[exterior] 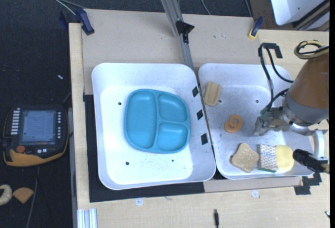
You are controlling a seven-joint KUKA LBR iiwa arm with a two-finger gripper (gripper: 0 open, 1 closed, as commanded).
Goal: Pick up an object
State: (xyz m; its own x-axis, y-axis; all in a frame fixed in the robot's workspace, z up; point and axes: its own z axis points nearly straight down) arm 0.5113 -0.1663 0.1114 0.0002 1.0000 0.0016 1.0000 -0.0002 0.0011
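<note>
2 white bins sit side by side on the tabletop [157, 38]. The left bin [104, 169] carries a blue divided tray [156, 119]. The right bin [230, 77] holds every candidate for your pick: a tan block [211, 94] near its upper left corner, an orange ring [233, 123] toward the middle, and along the near edge a tan cracker-like piece [245, 157], a patterned packet [268, 158] and a pale yellow round piece [284, 158].

The arm [313, 90] comes in from the right and hangs over the right bin. Its end effector [269, 122] sits low above bare bin floor, just right of the orange ring and above the packet. You cannot tell from this angle whether it is wide or narrow; nothing is visibly held.

Risks, as judgement:
- The end effector lines up with no item. Drop straight down and you likely close on bare floor.
- The ring lies flat and thin. A slightly offset close probably skids it away rather than gripping it.
- The packet, cracker piece and yellow piece touch or nearly touch. Going in there, you may shove a neighbour, or pinch 2 at once.
- That cluster lies close to the near wall of the right bin, so a low approach may clip the rim.
</note>
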